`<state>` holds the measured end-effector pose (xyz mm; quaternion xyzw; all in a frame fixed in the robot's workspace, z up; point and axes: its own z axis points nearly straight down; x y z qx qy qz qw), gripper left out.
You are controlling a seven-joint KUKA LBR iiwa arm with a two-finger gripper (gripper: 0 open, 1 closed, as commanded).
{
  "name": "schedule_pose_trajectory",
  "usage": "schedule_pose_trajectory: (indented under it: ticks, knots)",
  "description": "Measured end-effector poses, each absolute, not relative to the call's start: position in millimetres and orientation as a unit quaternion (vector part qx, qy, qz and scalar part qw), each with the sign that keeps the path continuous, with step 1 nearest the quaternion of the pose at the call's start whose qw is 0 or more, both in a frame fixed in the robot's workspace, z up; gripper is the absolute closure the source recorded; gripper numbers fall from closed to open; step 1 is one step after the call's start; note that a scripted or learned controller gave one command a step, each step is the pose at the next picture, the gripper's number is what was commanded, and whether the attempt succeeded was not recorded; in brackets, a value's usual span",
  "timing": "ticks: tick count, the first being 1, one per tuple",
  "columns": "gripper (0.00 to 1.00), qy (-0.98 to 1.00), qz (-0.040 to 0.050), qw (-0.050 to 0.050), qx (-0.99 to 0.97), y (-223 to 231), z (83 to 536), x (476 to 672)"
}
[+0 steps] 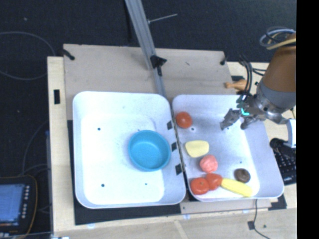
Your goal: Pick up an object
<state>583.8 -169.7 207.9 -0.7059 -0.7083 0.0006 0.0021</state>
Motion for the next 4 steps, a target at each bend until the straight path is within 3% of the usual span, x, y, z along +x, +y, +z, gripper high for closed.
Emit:
schedule_pose_trajectory:
  ticks: [1,3,4]
  knots:
    - [0.00,-0.708,-0.0012,0.000,-0.706,-170,211,585.3]
    - [0.00,-0.705,0.0018,-0.001,-0.709,-178,98,583.2]
    - [1.00,-0.704,-0.0025,-0.005,-0.710,-178,114,585.8]
